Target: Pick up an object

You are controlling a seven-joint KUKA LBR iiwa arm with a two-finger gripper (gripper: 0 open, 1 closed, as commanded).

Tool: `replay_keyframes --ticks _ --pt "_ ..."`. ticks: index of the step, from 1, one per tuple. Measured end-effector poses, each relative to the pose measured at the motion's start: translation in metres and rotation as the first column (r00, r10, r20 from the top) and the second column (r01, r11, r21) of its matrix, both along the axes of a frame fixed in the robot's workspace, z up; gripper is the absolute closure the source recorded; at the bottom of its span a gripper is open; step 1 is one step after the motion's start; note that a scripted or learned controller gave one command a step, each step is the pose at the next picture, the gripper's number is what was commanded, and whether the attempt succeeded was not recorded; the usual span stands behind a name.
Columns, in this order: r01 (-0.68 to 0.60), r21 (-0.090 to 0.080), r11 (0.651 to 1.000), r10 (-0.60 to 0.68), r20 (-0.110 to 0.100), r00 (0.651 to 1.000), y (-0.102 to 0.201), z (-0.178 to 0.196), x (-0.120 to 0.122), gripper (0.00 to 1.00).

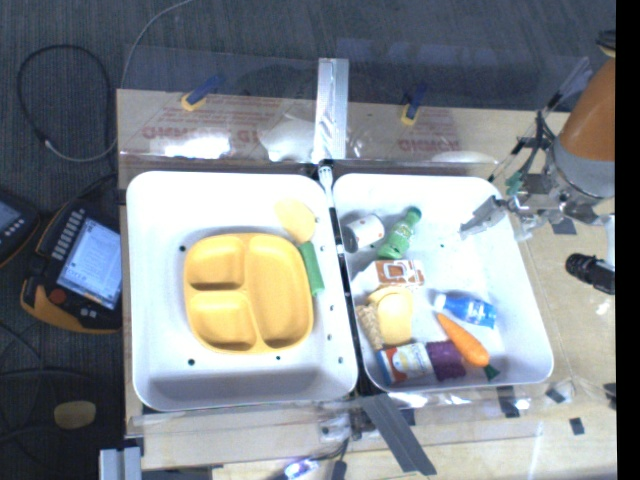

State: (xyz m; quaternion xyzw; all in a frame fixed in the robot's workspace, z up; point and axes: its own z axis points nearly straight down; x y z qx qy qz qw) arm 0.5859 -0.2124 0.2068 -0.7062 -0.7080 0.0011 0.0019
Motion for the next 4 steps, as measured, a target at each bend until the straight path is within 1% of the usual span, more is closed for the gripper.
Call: replay_keyframes --ticks 1,2,3,4 --pt "0.049 0.011 0.999 -0.049 0.008 0.999 -0.001 -0.109 -0.069 0.0" --pt "0.033 -0.011 0.999 -0.033 0.028 0.999 0.021 -0.115 -0.093 0.0" --pt "0.053 -0.011 0.999 -0.053 0.027 0.998 0.052 -0.115 -0.095 0.0" --pt "0.106 -0.006 0.994 -0.106 0.015 0.994 0.091 -0.115 -0.08 0.0"
